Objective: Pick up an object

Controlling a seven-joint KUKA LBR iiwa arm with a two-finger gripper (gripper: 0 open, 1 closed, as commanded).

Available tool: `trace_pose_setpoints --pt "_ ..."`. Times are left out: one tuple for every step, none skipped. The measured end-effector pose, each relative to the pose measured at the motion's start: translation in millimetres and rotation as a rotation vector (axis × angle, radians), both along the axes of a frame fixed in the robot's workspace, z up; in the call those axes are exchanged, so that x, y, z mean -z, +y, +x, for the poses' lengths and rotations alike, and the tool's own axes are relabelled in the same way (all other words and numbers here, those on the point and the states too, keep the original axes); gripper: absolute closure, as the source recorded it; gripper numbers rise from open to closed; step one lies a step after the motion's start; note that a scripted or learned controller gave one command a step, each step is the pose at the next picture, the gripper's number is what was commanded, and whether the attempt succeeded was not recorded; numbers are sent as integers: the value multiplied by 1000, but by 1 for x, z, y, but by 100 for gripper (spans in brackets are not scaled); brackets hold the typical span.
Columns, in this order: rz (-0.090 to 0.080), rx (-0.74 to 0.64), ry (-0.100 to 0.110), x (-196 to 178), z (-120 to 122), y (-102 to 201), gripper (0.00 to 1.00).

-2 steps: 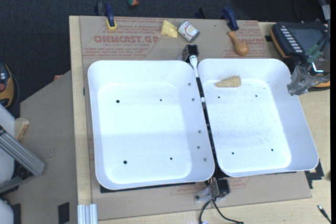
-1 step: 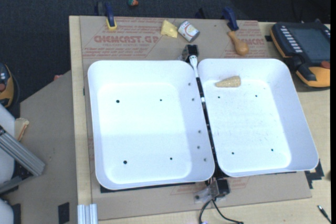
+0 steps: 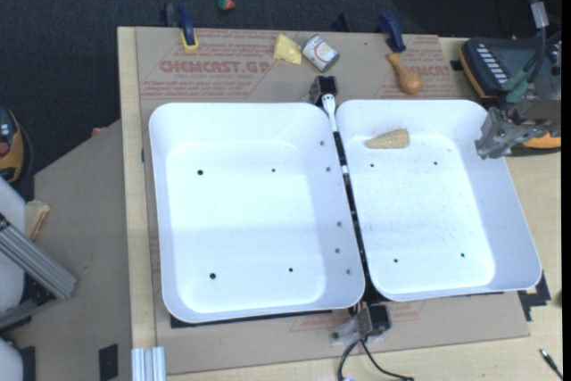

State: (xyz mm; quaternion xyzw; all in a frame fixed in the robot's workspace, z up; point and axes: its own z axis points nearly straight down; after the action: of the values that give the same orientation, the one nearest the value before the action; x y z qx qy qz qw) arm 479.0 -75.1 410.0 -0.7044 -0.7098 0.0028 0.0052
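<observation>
- The board (image 3: 268, 58) under the bins read "CHEMCAST" in red.
- Your target, a tan cone-shaped object (image 3: 389, 139), lay in the right bin (image 3: 446, 272), near its far rim.
- The gripper (image 3: 493, 140) hung at that bin's right rim; whether it was open or closed, you could not tell.
- A yellow wedge (image 3: 287, 50), small box (image 3: 320, 53) and wooden piece (image 3: 405, 74) sat behind the bins.

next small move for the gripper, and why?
Probably shift the gripper left across the right bin toward the tan cone-shaped piece near its far wall. The gripper sits at that bin's right rim, apart from the piece, with nothing seen between its fingers, and that piece is the one object lying in a bin.
</observation>
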Motion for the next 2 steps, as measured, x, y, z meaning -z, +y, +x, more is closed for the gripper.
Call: trace_pose_setpoints --pt "-10 18 -19 -44 0 -107 100" --pt "-6 3 -25 -131 1 -63 100"
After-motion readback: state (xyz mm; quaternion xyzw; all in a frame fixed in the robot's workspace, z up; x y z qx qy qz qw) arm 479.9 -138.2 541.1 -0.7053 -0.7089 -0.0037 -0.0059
